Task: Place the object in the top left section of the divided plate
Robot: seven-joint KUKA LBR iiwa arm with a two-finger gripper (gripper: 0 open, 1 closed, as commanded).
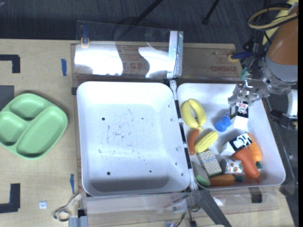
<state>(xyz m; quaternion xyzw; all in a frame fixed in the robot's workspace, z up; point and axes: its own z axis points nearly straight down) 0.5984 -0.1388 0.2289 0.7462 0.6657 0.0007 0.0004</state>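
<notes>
The green divided plate [31, 125] lies on the wooden bench, left of both bins, and its top left section [28, 105] holds nothing. My gripper [242, 105] hangs over the upper right part of the right bin [275, 141], just above and to the right of a small blue object [222, 124]. A white bottle with a black label [240, 137] lies directly below the gripper. Nearby in the same bin are a banana [194, 112], a yellow corn cob [206, 141] and an orange carrot-like toy [250, 161].
The left bin [128, 136] lies between the plate and the right bin. The right bin's lower part also holds a patterned box [209, 163], a small can [233, 166] and another carrot [221, 179]. A clear panel [128, 56] stands behind the left bin.
</notes>
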